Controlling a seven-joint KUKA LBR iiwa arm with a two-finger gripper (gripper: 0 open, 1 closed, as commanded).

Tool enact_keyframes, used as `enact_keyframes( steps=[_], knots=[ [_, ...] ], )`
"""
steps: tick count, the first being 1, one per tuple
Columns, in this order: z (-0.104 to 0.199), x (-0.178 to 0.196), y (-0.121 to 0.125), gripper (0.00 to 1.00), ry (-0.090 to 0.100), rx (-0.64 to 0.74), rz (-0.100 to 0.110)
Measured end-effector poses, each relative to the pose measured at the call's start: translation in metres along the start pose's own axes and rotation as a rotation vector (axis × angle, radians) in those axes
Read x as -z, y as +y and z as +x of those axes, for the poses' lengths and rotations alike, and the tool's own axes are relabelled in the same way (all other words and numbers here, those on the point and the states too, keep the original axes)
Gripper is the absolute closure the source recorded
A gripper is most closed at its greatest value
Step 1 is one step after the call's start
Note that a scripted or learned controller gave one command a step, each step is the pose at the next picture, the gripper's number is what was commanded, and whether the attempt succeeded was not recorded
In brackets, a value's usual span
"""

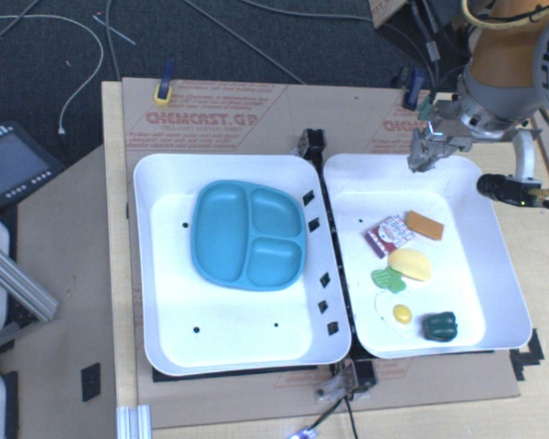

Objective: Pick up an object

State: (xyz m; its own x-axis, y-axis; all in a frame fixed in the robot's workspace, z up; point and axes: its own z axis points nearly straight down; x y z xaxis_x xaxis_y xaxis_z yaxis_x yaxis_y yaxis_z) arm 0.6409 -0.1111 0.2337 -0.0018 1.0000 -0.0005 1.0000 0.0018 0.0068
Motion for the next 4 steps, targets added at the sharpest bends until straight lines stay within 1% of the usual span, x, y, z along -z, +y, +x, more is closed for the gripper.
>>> enact_keyframes(
  steps=[1,2,3,4],
  knots=[
    [0.0,0.055,0.002,1.0,-0.001,0.0,0.0],
    [0.051,0.038,0.012,1.0,0.003,0.003,0.009],
    [0.101,0.02,0.017,1.0,0.002,0.002,0.01],
    [0.157,0.005,0.01,1.0,0.003,0.004,0.011]
  ],
)
